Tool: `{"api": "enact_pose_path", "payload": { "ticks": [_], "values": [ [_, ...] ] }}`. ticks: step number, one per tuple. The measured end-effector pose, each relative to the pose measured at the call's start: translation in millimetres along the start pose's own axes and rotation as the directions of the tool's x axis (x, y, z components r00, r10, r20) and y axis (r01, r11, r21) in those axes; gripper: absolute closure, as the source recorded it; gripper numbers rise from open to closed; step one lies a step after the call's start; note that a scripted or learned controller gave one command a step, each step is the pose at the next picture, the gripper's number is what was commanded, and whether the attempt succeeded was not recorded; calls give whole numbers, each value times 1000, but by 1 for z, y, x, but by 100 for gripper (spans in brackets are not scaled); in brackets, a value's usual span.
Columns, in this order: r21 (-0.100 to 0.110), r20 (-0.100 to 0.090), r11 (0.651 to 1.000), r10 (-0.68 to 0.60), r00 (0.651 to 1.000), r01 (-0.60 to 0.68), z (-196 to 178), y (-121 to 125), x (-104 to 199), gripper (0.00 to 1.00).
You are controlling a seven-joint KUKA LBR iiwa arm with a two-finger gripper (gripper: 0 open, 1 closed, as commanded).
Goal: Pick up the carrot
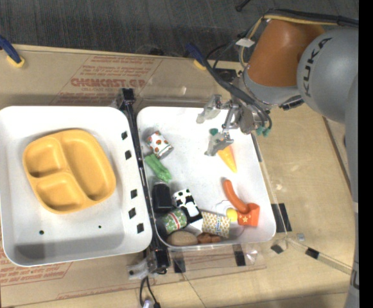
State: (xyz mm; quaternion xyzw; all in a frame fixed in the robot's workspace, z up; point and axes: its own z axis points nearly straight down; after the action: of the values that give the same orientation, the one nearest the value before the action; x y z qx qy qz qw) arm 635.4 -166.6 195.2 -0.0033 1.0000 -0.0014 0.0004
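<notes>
Orange carrot (228, 157) w/ top hidden under claw (221, 135), grip unclear

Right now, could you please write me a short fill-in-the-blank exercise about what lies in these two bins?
1. The yellow divided tray lies in the ____ bin.
2. The carrot lies in the right bin, directly below the ____.
3. The carrot's body is orange and its top end is ____.
4. The arm reaches in from the ____ of the view.

Missing words: left; gripper; green; right
</notes>
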Motion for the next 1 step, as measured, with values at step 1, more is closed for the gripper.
{"api": "enact_pose_path", "payload": {
  "ticks": [1],
  "values": [
    [-5, -7, 999, -45, 999, 45, 97, -32, 14, 0]
  ]
}}
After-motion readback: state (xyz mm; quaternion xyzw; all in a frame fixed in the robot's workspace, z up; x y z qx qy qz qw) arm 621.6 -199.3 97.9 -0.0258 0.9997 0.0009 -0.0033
